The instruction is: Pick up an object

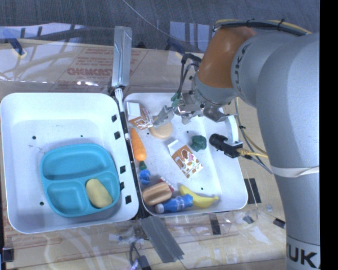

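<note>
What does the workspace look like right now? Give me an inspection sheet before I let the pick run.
Surface: bench bearing a left bin and a right bin, side by side.
Job's things: right bin holds a carrot, banana, hot dog, blue bottle, printed packet, dark green piece and tan round piece.
Clutter: left bin holds a blue divided tray with a yellow potato-like item in one compartment.
Grippers: gripper low over the right bin's far end, above the tan round piece; finger state unclear.
Cables: thin wires run along the wrist.
Surroundings: cardboard sheet behind the bins.
</note>
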Controlling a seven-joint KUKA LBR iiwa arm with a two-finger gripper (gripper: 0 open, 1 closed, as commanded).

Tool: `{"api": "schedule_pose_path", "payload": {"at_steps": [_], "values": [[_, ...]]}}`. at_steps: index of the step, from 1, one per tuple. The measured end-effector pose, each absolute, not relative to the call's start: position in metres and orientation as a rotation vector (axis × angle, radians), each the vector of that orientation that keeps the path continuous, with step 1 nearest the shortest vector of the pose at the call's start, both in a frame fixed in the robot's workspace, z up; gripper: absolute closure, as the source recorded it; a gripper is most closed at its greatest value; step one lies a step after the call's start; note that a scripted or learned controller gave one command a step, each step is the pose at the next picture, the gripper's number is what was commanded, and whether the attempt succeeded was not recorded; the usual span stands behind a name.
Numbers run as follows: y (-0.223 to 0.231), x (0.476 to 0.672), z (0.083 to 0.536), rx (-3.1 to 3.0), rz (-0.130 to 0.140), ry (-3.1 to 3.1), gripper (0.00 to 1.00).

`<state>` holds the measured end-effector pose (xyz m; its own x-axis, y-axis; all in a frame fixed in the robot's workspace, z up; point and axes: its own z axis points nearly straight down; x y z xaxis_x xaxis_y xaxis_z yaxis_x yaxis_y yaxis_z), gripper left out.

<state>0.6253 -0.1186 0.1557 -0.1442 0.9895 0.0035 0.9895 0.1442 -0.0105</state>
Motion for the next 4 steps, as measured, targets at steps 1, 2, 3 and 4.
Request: {"api": "schedule_pose_path", "payload": {"at_steps": [1,2,3,4], "values": [[-0.15,0.617,0.091,-2.114,0.006,-2.32,0.0],[-0.149,0.618,0.102,-2.108,0.004,-2.326,1.0],[-0.149,0.618,0.102,-2.108,0.005,-2.327,0.0],[-0.157,0.54,0.091,-2.409,0.004,-2.009,0.0]]}}
